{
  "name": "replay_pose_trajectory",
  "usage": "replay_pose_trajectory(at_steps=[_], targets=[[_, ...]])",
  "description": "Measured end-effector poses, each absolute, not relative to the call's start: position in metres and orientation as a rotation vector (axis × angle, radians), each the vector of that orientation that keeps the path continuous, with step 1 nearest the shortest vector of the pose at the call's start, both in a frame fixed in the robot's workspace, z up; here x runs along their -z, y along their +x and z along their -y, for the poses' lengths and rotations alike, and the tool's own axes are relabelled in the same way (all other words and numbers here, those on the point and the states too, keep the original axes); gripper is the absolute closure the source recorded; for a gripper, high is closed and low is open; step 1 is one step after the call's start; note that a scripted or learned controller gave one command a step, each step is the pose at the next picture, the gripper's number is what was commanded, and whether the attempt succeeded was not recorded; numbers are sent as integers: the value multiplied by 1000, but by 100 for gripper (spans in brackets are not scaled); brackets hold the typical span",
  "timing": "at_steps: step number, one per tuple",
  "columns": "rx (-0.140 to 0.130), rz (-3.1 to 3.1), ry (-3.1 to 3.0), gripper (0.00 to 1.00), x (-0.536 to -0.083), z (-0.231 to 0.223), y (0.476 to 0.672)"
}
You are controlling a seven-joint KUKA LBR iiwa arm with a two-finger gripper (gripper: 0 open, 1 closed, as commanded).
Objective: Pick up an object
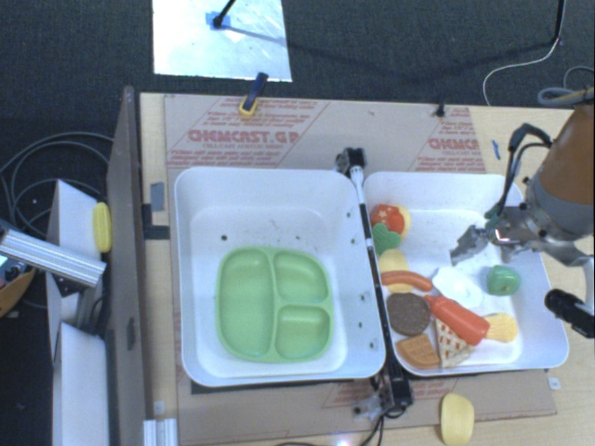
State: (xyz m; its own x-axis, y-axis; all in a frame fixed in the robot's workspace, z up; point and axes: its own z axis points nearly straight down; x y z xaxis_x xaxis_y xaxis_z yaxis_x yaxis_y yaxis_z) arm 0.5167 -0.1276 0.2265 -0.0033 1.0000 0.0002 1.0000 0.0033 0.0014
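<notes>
The right bin (437, 190) holds several toy foods. Among them are a red-orange tomato (390, 217), a green piece (386, 239), a hot dog (406, 280), a brown patty (407, 313), a white disc (458, 286), a red carrot-like piece (458, 317), a waffle wedge (453, 346), a yellow piece (503, 326) and a green ball (503, 280). My gripper (470, 243) hangs over the middle right of this bin, above the white disc and just left of the green ball. Nothing is visibly held.
A green divided plate (275, 303) lies in the left bin (270, 189). A yellow toy (456, 418) sits on the cardboard in front of the right bin. The grey arm (567, 184) comes in from the right. Cables run along the bins' shared edge.
</notes>
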Motion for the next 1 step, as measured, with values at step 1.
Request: replay_pose_trajectory(at_steps=[1], targets=[[-1, -2233, 2213, 0, -88, 85, 563]])
